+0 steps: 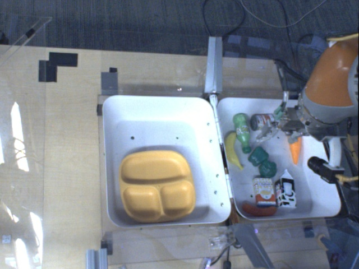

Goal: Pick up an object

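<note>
A pale wooden desk [56,167] carries two shallow white bins side by side, seen from above at a slant. The left bin [157,111] holds a yellow three-compartment tray [157,185], lying flat toward its near edge. A metal divider rail [213,66] runs between the bins at the far side. In the right bin [331,206], a yellow banana [232,150] lies along the left wall, just beside a green bottle [242,131]. Two dark green cups [263,161] sit near the middle. Toward the near edge, a red-and-white carton [263,189] stands beside a black-and-white carton [286,194], with a red sausage-shaped piece [258,209] in front of them. At the far side of the bin, a silver can [262,121] lies on its side, close to the tool [283,123]; whether the tool is apart or together cannot be told. An orange carrot [295,150] lies just below the wrist. The grey arm, with its orange band [332,77], reaches in from the right.
</note>
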`<move>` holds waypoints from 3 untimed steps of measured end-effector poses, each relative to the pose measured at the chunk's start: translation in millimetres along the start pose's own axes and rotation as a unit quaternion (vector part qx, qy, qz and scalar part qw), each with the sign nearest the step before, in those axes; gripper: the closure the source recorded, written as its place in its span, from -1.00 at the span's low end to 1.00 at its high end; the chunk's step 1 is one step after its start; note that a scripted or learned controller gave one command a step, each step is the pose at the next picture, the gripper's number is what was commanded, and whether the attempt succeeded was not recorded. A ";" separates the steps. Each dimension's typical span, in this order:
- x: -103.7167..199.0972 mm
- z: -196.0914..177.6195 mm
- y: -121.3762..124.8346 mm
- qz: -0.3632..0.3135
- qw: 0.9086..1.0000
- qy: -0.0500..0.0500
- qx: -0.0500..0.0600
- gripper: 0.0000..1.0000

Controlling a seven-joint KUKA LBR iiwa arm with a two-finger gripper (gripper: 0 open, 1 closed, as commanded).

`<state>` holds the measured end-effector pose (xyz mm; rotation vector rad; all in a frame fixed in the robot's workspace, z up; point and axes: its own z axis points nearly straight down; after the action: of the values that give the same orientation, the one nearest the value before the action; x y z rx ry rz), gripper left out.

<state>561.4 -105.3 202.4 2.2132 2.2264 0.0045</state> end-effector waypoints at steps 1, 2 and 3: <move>-47.8 80.7 7.3 -0.026 1.000 -0.001 -0.002 -1.00; -82.3 113.1 0.7 -0.014 1.000 0.003 -0.003 -1.00; -82.2 101.1 3.1 -0.015 1.000 0.002 -0.007 1.00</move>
<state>565.3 -187.5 101.2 2.1746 2.2540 0.0231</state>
